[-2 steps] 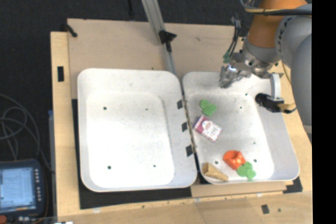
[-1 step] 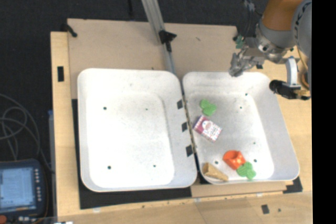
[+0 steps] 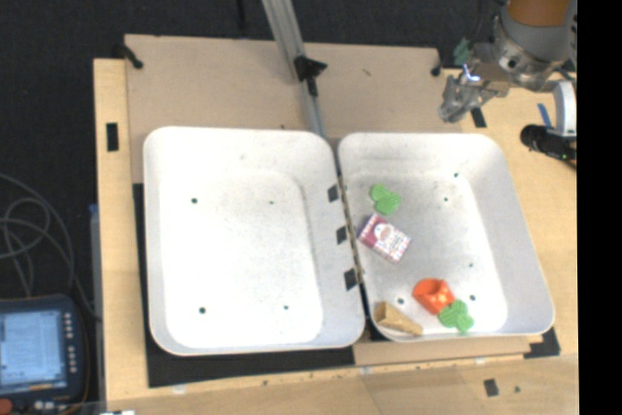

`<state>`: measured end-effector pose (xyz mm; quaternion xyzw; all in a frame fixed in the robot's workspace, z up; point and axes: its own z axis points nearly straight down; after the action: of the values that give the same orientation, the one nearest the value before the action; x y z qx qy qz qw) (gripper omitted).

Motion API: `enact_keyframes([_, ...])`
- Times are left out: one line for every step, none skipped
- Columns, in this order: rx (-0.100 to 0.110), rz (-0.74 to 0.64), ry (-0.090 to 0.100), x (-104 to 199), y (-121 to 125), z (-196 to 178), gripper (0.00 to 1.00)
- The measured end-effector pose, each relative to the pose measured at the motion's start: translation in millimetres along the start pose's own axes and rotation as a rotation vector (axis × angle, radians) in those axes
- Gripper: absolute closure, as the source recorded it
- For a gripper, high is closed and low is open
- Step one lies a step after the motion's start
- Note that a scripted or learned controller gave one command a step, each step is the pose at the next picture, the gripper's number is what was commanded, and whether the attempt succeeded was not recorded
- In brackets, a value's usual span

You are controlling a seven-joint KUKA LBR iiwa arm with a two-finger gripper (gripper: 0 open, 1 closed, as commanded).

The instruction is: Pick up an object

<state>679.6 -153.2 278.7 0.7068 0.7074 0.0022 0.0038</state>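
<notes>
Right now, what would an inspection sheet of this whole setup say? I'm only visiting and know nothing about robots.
Surface: tan bench bearing a left bin and a right bin, side by side.
Job's things: all in the right bin: green piece, pink-and-white box, orange-red toy touching a second green piece, tan wedge at the near rim.
Clutter: nothing seen.
Grippers: gripper hangs above the bench beyond the right bin's far edge, holding nothing.
Cables: loose loops on the floor at left.
Surroundings: dark floor, slanted metal pole, handheld screen.
</notes>
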Motion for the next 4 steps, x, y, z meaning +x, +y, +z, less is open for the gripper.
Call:
enact_keyframes([0.007,-0.004,0.003,49.4,-15.2,-6.1,1.0])
enact_keyframes([0.009,-0.004,0.003,92.5,-38.3,8.9,1.0])
enact_keyframes([0.009,-0.004,0.002,131.5,-52.3,10.8,1.0])
enact_keyframes([0.01,-0.005,0.003,183.9,-79.3,18.5,1.0])
